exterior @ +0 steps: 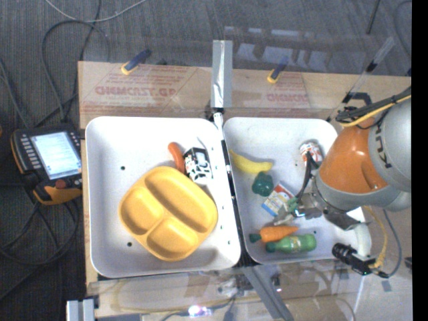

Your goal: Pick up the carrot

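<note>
The arm's orange band hides much of the right bin. The gripper hangs low just above the carrot, which lies beside a green bottle near the front wall. Its grasp is too obscured; I cannot tell.

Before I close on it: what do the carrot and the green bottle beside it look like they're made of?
Carrot: probably moulded plastic, a toy; its orange is uniform and smooth with a slight sheen and a small green stub at one end. Green bottle: also looks like glossy plastic, with a bright highlight along its side. Both lie in the right bin, whose white walls look like matte plastic.
</note>
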{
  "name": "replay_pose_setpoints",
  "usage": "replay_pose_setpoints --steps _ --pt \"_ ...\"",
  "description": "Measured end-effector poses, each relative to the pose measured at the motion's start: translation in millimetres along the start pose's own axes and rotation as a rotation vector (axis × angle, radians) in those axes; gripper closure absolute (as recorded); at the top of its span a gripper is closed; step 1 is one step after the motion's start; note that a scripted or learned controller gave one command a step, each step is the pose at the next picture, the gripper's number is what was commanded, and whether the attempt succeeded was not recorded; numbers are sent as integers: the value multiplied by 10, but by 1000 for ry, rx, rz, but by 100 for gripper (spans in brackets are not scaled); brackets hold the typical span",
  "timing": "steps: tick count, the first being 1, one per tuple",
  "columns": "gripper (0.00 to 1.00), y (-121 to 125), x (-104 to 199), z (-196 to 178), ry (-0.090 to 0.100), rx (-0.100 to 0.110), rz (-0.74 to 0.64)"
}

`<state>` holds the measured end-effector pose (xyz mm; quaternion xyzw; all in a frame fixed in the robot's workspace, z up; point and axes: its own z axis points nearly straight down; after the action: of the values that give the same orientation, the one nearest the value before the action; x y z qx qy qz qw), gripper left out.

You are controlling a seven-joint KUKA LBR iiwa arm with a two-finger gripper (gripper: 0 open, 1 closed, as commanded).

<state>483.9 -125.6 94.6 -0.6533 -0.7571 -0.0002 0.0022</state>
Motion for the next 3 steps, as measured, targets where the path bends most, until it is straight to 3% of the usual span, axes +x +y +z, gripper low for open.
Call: replay_pose_setpoints --steps 1,2,3 --pt "0 8 1 4 -1 -2 -1" --pt "0 85 152 45 -8 -24 524" --pt "100 73 157 -26 -7 -17 524"
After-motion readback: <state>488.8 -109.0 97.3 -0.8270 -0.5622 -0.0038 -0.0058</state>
